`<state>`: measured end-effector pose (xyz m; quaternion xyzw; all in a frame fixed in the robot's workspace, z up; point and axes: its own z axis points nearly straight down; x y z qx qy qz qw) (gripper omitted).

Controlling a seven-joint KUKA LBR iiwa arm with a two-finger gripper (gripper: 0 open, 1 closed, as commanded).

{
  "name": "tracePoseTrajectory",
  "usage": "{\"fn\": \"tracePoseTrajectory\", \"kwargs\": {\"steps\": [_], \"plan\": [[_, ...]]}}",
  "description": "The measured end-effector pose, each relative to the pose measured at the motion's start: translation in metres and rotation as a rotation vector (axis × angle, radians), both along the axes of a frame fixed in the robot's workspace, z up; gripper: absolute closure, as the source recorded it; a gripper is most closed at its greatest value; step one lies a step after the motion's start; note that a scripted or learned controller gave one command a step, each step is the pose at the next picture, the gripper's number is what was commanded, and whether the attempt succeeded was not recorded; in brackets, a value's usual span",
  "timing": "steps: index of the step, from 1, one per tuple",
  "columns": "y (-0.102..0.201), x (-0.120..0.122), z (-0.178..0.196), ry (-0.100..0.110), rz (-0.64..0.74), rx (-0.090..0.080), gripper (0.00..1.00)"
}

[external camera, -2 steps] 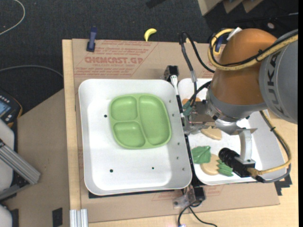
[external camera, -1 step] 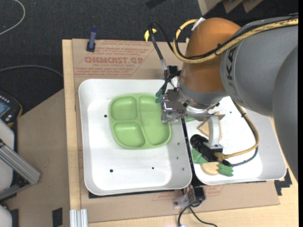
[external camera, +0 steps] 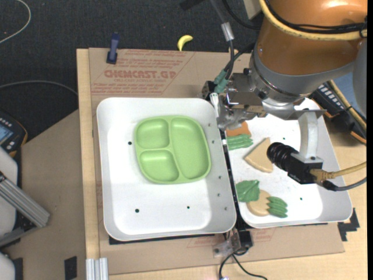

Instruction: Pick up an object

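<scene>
1. A tan wedge-shaped toy [external camera: 259, 156] is seen in the right bin [external camera: 326, 212], its long axis slanting with the point toward the upper right.
2. Around the wedge lie an orange-and-green piece [external camera: 239, 137] above it and green leafy toys [external camera: 259, 197] below it.
3. The left bin [external camera: 116, 174] holds a green divided tray [external camera: 172, 149].
4. "CHEMCAST GP" is printed on the cardboard [external camera: 140, 73] beyond the tray.
5. The gripper [external camera: 233, 112] is placed above the wedge; its grip cannot be told.
</scene>
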<state>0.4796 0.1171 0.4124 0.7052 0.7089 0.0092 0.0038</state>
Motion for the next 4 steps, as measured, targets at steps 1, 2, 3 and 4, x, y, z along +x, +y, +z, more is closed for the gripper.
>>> {"fn": "tracePoseTrajectory", "kwargs": {"steps": [1,2,3,4], "plan": [[-0.037,0.041,-0.105,0.027,-0.011,-0.011,1.0],[0.072,0.0,-0.099,0.022,0.006,-0.005,1.0],[0.012,0.0,-0.03,0.011,-0.01,-0.006,1.0],[-0.027,0.07,-0.083,0.02,-0.011,-0.01,1.0]]}}
